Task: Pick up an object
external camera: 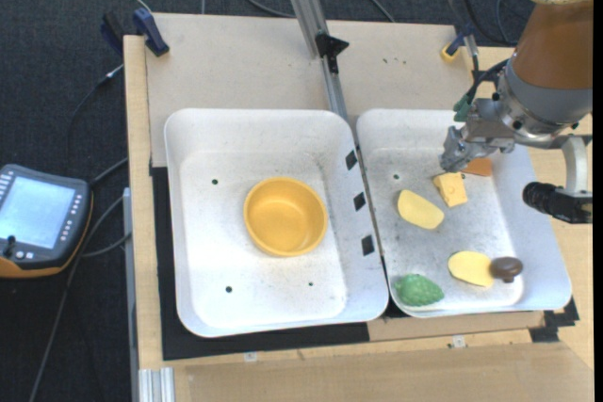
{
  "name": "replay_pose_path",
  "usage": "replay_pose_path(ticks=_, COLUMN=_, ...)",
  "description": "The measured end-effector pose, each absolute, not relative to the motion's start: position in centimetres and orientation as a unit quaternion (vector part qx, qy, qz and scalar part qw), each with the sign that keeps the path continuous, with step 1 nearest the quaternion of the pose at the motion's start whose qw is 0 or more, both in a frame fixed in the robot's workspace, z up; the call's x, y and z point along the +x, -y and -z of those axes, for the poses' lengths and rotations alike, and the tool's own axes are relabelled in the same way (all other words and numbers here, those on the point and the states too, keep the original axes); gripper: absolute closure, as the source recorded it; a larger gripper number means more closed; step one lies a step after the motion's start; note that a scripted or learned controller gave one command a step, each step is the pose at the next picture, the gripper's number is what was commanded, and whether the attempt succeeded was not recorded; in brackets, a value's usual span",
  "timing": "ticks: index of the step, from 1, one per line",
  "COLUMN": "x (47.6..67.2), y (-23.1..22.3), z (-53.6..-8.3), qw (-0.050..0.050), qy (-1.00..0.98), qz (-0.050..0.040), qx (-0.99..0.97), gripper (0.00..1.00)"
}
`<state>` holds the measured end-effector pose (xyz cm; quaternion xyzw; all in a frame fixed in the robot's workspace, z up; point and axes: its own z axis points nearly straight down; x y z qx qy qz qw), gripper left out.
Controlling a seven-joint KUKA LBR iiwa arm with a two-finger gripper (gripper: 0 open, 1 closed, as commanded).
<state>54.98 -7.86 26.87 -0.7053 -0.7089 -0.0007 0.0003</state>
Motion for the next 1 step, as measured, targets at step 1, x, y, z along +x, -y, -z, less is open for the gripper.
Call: replay_pose_path(ticks=1, x=54.83, y=3.56, z=-25.81, qw=0.000, qy=0.708, qz=0.0001, qx=-0.706, gripper=1.00)
